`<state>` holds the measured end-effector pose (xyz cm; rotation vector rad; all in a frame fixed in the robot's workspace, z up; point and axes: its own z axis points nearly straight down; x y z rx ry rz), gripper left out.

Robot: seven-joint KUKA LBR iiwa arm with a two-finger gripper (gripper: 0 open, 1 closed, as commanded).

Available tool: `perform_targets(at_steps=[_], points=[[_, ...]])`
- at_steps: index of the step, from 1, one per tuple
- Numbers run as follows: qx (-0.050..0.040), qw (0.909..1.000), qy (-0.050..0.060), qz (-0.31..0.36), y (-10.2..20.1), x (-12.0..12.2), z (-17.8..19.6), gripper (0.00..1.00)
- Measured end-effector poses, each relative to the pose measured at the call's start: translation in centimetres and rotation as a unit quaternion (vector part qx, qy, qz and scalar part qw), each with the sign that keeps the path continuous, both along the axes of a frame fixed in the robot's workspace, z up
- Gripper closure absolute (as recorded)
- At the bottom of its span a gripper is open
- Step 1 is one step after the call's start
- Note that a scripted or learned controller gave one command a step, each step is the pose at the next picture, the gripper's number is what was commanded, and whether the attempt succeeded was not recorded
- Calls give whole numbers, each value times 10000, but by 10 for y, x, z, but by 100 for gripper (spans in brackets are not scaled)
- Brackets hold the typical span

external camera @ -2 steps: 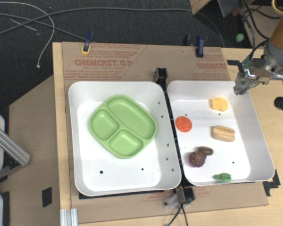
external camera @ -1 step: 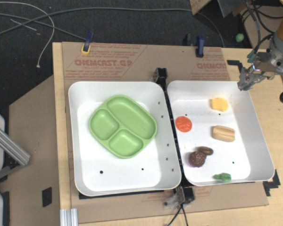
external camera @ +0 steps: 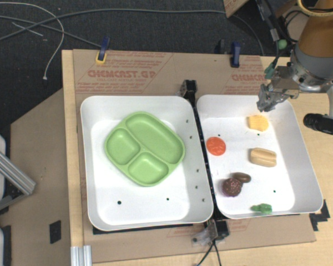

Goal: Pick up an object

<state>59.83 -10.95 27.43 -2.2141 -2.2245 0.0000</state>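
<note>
Now | end effector point(external camera: 265, 106) above-left of yellow block point(external camera: 258, 122) | apart

Setting: robotics lab. Evidence: clamped cardboard bench point(external camera: 155, 71), loose cables point(external camera: 28, 24), aluminium framing point(external camera: 8, 170), grey-orange robot arm point(external camera: 319, 32).
</note>
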Motion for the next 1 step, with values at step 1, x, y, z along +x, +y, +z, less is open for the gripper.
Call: perform_targets(at_steps=[1], points=[[-6, 10000, -2, -15, 51, -6, 1, 100]])
